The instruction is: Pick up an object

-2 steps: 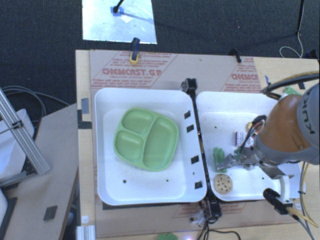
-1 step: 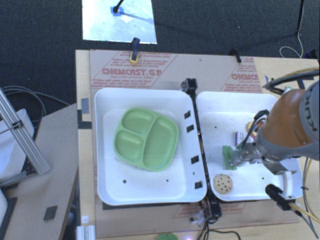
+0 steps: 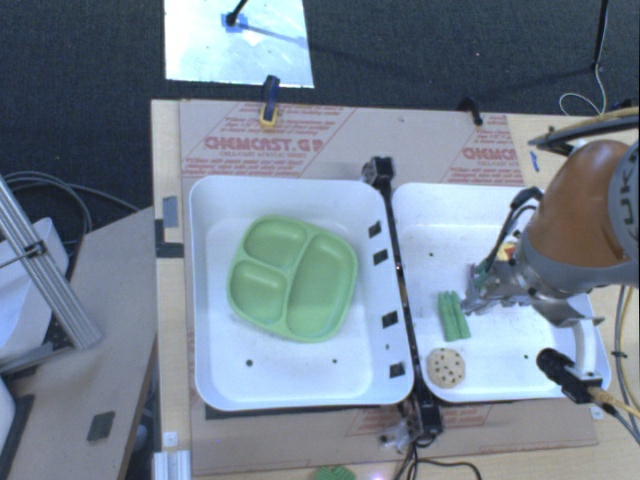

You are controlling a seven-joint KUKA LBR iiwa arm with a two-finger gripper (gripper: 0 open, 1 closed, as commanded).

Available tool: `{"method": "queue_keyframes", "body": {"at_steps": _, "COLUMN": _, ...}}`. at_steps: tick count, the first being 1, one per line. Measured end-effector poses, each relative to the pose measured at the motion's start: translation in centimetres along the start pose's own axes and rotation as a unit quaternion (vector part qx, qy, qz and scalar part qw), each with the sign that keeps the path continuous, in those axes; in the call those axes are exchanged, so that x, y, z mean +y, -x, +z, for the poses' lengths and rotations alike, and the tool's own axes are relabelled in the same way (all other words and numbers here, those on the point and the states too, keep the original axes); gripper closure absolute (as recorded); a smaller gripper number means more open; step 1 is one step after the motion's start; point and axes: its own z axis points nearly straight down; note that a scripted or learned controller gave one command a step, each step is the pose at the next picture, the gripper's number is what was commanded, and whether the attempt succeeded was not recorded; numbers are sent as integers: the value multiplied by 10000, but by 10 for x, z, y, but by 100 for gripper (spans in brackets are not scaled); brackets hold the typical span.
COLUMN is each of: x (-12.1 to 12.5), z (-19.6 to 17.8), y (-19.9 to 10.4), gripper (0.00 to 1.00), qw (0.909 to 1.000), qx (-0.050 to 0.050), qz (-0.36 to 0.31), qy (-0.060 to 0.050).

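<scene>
Pincer: the arm's two-finger gripper (image 3: 478, 290) sits low over the right-hand shallow white plastic bin (image 3: 470, 213), at the end of the grey arm with the orange band that reaches in from the right.
Pincer state: cannot tell how wide it stands; the wrist body hides the tips, and nothing shows between them.
Nearest thing: a small green flat plastic bar (image 3: 453, 316), lying on the bin floor just beside the pincer, a little toward the near rim and toward the divider side.
Long axis: the bar runs roughly from the far rim toward the near rim, slightly slanted.
Contact: pincer and bar look very close; touching or apart cannot be told.
Other candidate: a round tan cookie with dark chips (image 3: 445, 367), further toward the near rim, beyond the bar.
Far off: a light-green divided plastic plate (image 3: 293, 278) in the left bin, well apart.
Judgement: the bar looks the likelier target; a grasp would likely close across its narrow width.
</scene>
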Motion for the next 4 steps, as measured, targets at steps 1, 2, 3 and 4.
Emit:
{"method": "queue_keyframes", "body": {"at_steps": 1, "x": -2, "z": 4, "y": 2, "gripper": 0, "qw": 10000, "qx": -1, "qz": 27, "qy": -31}}
{"method": "queue_keyframes", "body": {"at_steps": 2, "x": 15, "z": 92, "y": 17, "gripper": 0, "qw": 10000, "qx": -7, "qz": 32, "qy": -32}}
{"method": "queue_keyframes", "body": {"at_steps": 3, "x": 16, "z": 79, "y": 17, "gripper": 100, "qw": 10000, "qx": -8, "qz": 33, "qy": -27}}
{"method": "queue_keyframes", "body": {"at_steps": 4, "x": 64, "z": -16, "y": -59, "gripper": 100, "qw": 10000, "qx": 13, "qz": -30, "qy": 25}}
